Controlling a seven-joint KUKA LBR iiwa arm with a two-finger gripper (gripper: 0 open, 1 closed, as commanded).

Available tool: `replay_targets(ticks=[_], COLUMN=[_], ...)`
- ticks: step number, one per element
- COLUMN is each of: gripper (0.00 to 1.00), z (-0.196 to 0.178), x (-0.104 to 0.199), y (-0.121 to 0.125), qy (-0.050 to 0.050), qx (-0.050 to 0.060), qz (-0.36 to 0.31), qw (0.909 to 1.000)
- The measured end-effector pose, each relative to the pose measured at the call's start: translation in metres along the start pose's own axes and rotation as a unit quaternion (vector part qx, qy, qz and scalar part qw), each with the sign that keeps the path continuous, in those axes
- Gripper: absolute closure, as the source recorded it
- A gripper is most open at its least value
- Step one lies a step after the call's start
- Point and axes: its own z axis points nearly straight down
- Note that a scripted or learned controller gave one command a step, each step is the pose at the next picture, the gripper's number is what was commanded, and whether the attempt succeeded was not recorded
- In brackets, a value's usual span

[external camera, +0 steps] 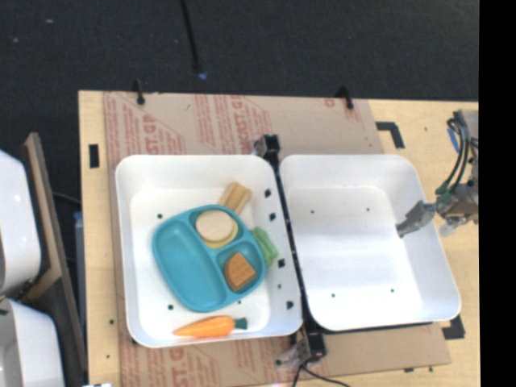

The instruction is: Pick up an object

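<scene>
An orange toy carrot (205, 326) is seen nearest the camera, lying along the front wall of the left bin (129, 216), at about 6 o'clock from the blue divided tray (181, 268). A round cream disc (217, 226) and a brown waffle-like piece (239, 271) are carried in the tray's compartments; a tan block (235, 196) is set at the tray's 1 o'clock and a green piece (266, 246) is tucked against its 3 o'clock edge. The gripper (413, 218) is found well apart from all of these, at 3 o'clock, over the right rim of the right bin (363, 305). It is small and blurred, so how far it is opened cannot be told; nothing can be made out in it. Both bins are borne on a pale wooden bench (97, 119) with printed cardboard (185, 123) beneath, dark floor (322, 31) beyond at 12 o'clock.
</scene>
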Motion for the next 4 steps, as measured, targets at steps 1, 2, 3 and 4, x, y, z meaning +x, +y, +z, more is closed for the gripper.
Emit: replay_targets(ticks=[1,2,3,4], gripper=[0.0,0.0,0.0,1.0], z=[0.06,0.118,0.169,0.156], x=[0.005,0.008,0.008,0.007], y=[-0.006,0.001,0.0,0.001], qy=[0.001,0.001,0.001,0.0], qx=[0.003,0.003,0.002,-0.001], qz=[0.0,0.0,0.0,0.001], qw=[1.0,1.0,1.0,1.0])
